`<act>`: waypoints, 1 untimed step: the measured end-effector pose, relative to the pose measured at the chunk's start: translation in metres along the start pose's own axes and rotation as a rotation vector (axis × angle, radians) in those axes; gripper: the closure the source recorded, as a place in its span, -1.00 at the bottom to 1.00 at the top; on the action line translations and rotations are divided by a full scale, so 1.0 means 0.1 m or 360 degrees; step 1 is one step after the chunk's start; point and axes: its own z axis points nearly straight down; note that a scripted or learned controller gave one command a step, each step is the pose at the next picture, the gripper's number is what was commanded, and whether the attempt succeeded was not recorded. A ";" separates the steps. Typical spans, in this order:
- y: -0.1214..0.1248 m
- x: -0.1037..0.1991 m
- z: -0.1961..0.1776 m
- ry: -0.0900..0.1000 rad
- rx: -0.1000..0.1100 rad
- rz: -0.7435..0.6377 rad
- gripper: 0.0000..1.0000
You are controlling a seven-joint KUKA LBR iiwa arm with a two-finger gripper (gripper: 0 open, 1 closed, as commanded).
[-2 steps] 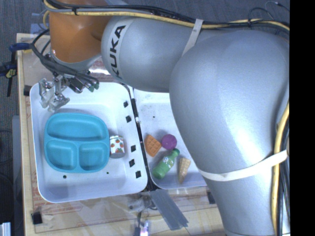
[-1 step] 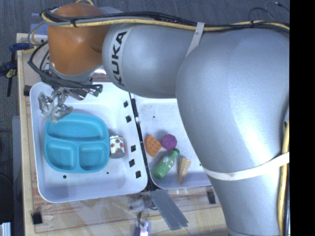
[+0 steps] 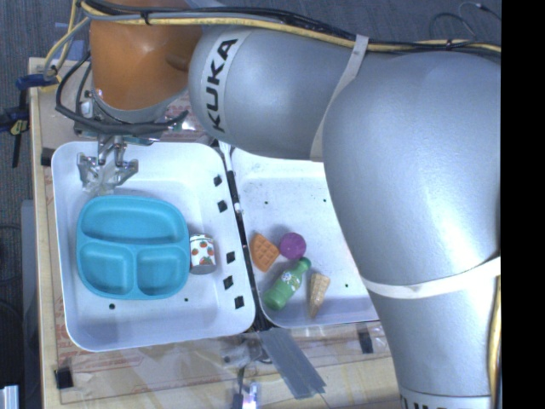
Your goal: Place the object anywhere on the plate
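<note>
**Hand over left bin, cup not on plate**

We see the small spotted cup [image 3: 202, 254] touching the blue plate's [image 3: 132, 247] right rim, resting on the left bin [image 3: 128, 331] floor. The hand [image 3: 106, 167] hangs above the plate's far edge; we cannot tell its grip state. We'd approach the cup from straight above, clear of the rim.

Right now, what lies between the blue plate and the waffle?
In the camera view, a small spotted cup stands beside the plate, then come the two bins' rims with black clips. The waffle lies just past them.
</note>
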 end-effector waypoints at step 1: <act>0.40 -0.03 -0.14 0.0004 -0.0007 -0.0380 1.00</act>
